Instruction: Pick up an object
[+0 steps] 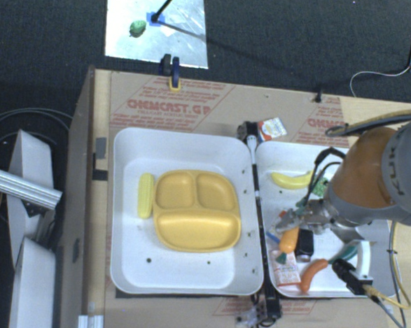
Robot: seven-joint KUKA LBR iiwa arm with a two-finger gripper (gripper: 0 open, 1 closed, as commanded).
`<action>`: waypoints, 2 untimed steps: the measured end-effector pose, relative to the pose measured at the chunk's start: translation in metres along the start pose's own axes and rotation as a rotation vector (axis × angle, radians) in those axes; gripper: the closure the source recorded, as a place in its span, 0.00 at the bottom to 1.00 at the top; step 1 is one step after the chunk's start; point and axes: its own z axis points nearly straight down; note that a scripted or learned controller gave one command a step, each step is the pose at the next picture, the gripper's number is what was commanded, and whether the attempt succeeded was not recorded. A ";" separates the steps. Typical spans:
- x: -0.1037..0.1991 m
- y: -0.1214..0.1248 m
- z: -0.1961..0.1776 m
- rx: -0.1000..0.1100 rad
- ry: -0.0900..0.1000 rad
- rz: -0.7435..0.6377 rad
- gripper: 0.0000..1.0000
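Dark speckled carpet surrounds the tabletop, whose cardboard-brown surface carries printed red lettering and two shallow white bins set side by side so the arm can work from one to the other. Left of them, the left bin holds a yellow divided plate, smooth moulded plastic with three compartments, lying flat in the middle, and a yellow corn cob with a ribbed surface lying just beside the plate's left edge. Along the shared wall, the right bin gathers the smaller toys in a loose cluster: a curved yellow banana near the far side, an orange carrot-like piece beside a small black block, a glossy orange-red sausage toward the near rim, and a flat printed packet touching the carrot's near end. From the right, the grey arm with its orange band leans in low over this cluster, which suggests the pick is aimed at the carrot or its neighbours. Hovering at the cluster's top edge, the claw looks like a tangle of dark metal and wires, and I cannot tell how it stands or whether anything sits in it. Nothing visibly lifted, so the pickup seems still undone
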 end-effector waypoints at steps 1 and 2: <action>-0.001 0.005 0.013 -0.003 0.004 -0.002 0.00; -0.001 0.008 0.001 -0.014 0.000 -0.003 1.00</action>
